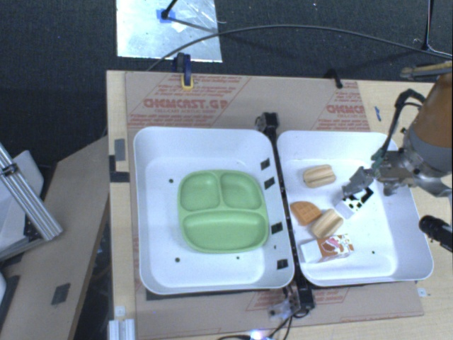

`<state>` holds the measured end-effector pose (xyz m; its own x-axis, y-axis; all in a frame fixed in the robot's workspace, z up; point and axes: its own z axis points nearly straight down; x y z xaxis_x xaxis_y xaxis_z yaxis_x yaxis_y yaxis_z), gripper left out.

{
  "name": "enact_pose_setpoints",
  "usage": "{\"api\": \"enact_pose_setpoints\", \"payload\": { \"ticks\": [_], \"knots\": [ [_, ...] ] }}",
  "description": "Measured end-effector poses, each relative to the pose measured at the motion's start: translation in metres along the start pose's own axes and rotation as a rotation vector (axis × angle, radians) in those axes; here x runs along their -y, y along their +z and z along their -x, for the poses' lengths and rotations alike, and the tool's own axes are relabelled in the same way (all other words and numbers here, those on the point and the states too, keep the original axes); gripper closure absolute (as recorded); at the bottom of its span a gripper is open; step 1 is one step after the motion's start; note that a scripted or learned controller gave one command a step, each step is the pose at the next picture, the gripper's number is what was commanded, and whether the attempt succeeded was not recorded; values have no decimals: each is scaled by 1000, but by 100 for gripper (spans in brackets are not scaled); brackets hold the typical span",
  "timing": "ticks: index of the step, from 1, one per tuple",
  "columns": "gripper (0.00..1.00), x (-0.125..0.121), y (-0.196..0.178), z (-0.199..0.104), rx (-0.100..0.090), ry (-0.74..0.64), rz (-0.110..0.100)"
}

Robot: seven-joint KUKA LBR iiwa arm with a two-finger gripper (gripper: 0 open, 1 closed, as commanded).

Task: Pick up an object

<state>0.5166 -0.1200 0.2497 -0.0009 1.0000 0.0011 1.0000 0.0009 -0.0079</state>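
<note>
The right bin (403, 261) holds a tan bread roll (318, 175) toward its far side. Nearer the divider lie an orange-brown pastry piece (305, 211) and a second tan roll (327, 224) touching it. A red and white packet (331, 247) rests by the bin's near wall. My gripper (356, 193) hangs low over the middle of the right bin, just right of the second roll and right of and below the first roll. The grey arm (425, 154) reaches in behind it from the right.
A green divided plate (223, 211) lies in the middle of the left bin (159, 154). Black clips (269, 122) sit along the divider between the bins. A blue and yellow clamp (185, 69) stands at the bench's far edge.
</note>
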Motion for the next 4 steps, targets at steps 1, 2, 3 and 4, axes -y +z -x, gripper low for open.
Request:
{"api": "enact_pose_setpoints", "payload": {
  "ticks": [1,2,3,4],
  "knots": [
    [0,-2,-5,0,2,-2,10],
    [0,-4,58,-3,0,0,4],
    [0,1,110,-13,-1,0,4],
    [0,1,160,-12,0,1,6]
  ]
}}
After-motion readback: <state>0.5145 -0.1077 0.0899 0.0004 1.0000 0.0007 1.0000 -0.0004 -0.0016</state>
